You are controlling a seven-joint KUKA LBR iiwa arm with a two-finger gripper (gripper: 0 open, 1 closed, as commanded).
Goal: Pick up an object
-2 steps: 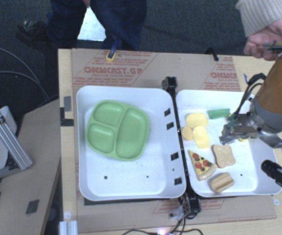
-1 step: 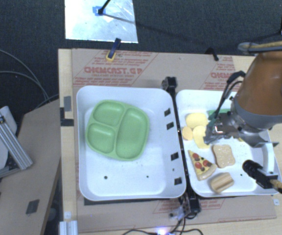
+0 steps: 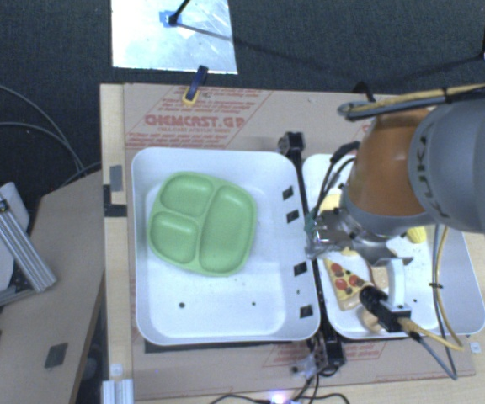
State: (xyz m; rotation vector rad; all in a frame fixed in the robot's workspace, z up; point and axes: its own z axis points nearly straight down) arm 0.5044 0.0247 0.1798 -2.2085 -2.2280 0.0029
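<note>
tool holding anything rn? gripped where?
Cannot tell. The grey arm hides the tool above the right white bin, near the toy pizza slice.

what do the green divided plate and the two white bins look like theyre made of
The green divided plate looks like molded plastic with a matte finish: uniform pale green, rounded compartment ridges, no sharp glare. The left bin and right bin look like smooth, thin-walled white plastic with soft rounded rims; painted metal can't be ruled out from this view.

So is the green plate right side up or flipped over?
Right side up: the green plate shows its three hollow sections facing the camera, lying flat in the left bin.
</note>
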